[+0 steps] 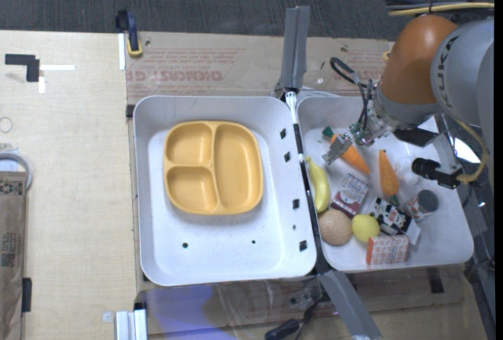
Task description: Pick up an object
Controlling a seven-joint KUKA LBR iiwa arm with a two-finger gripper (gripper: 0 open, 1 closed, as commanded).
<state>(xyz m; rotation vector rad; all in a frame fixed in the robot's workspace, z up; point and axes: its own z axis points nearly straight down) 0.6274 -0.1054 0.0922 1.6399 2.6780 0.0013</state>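
The arm comes in from the right side of the frame, and its gripper (363, 131) hangs low over the upper left part of the right bin (456, 252), just above a carrot (355, 159) that lies at a slant there. Whether the tool is released or clenched I cannot tell from here; the wrist hides it. That carrot looks like the likeliest target, with a second carrot (388, 173) just to its right. Lower in the same bin sit a banana (318, 185) along the left wall, a small printed packet (350, 192), a brown round thing (335, 228), a lemon (365, 227), a black-and-white cow toy (391, 216) and a red and white carton (387, 250). The left bin (157, 252) holds a yellow divided plate (213, 167). To do this well, I would say the tool should come straight down across the carrot's narrow width, near its middle rather than its tip, close firmly, then lift slowly so it does not roll out or drag its neighbour.
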